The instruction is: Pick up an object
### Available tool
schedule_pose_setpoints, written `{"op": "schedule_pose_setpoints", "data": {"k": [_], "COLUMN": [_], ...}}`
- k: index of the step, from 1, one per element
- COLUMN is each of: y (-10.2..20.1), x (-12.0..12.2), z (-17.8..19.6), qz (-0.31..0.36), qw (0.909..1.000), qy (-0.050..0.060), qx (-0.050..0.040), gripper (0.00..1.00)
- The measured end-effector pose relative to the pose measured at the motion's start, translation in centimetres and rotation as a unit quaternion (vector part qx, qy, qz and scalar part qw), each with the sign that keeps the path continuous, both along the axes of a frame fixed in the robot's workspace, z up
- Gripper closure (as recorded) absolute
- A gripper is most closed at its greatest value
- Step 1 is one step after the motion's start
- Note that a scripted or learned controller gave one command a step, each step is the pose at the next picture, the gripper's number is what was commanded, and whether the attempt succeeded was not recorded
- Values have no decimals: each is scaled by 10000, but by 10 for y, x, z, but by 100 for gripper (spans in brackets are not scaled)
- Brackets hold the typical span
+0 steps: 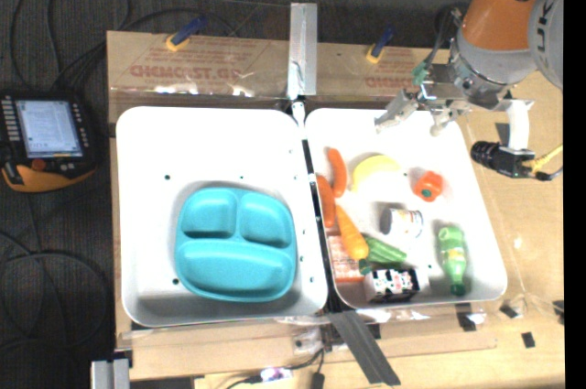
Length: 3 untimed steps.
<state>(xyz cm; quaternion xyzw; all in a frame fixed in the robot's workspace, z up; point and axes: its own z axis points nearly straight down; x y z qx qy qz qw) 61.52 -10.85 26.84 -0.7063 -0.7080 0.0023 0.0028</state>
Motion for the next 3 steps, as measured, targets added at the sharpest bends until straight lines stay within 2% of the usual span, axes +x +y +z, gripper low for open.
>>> {"op": "schedule_pose_setpoints", "data": {"k": [1,2,3], "y": [34,-1,-1], "x": [-25,13,13], "z": [-90,-181,-175], "qz": [-760,-850,-855], "qw": [9971,9964,9963], "qy": [8,-77,-60], "qx": [-13,-16,-1], "gripper": [0,0,100]}}
